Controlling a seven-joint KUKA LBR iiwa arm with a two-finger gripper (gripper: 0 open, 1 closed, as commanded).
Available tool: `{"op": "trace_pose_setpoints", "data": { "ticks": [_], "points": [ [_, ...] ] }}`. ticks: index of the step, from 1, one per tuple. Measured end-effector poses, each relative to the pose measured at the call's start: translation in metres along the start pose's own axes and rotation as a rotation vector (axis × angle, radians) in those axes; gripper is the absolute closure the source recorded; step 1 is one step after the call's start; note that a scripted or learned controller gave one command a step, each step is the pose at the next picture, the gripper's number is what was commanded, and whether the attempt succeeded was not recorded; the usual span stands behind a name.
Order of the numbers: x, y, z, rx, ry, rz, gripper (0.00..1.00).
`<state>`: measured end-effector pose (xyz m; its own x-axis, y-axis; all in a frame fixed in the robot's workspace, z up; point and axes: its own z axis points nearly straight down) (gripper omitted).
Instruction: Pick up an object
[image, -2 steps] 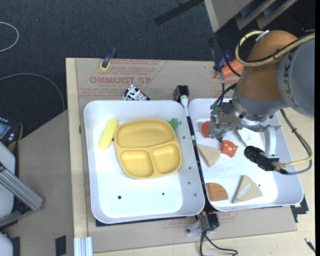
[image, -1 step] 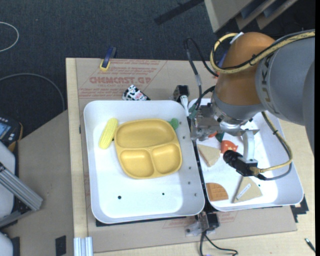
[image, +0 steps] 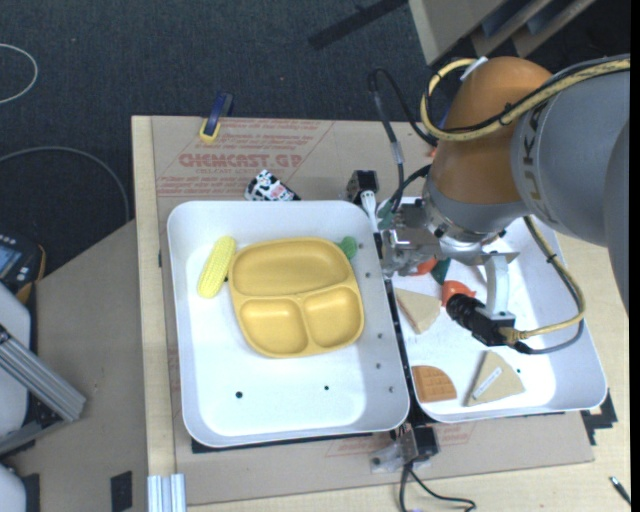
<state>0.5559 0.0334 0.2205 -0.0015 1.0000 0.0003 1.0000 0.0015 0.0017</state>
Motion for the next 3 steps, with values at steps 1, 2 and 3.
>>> {"op": "trace_pose_setpoints", "data": {
  "ticks": [1, 2, 3],
  "points": [
    [-0.0096, -0.006, 0.0016, 0.004, 0.0, 0.003, 1.0],
    [-0.0055, -0.0101, 0.0051, 0.005, 0.0, 0.001, 1.0],
    [-0.0061, -0.0034, 0.0029, 0.0, 0.0, 0.001, 1.0]
  ]
}}
